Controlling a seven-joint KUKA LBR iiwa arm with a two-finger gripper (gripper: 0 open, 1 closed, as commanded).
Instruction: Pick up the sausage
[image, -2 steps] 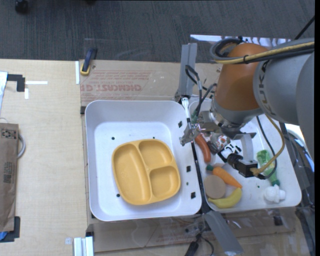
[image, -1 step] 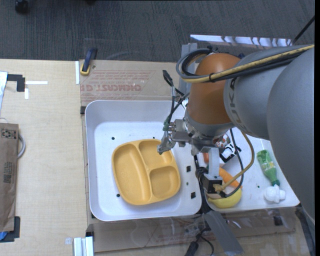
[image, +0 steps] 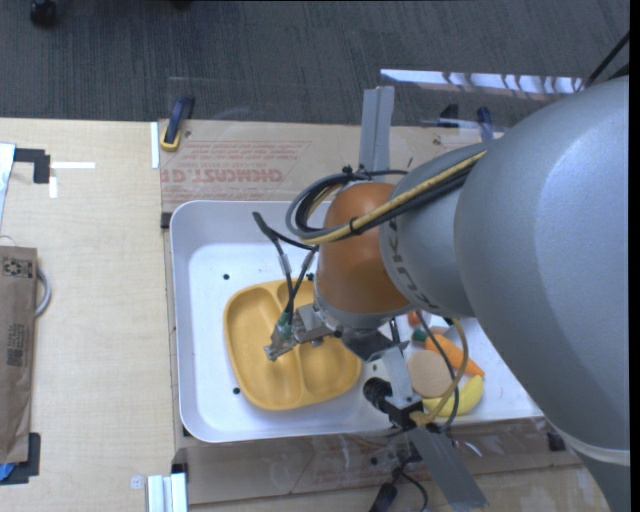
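The gripper (image: 283, 338), grip state impossible to tell, hangs over the yellow plate (image: 255, 375) at the white bin's (image: 200, 260) seven o'clock.

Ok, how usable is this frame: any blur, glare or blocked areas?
Camera view: lighting is even and soft. The arm looms large and slightly soft at right, blocking much of the white bin. The yellow tray is sharp, with a faint shadow beneath the wrist. There is mild glare on the bin's near rim.
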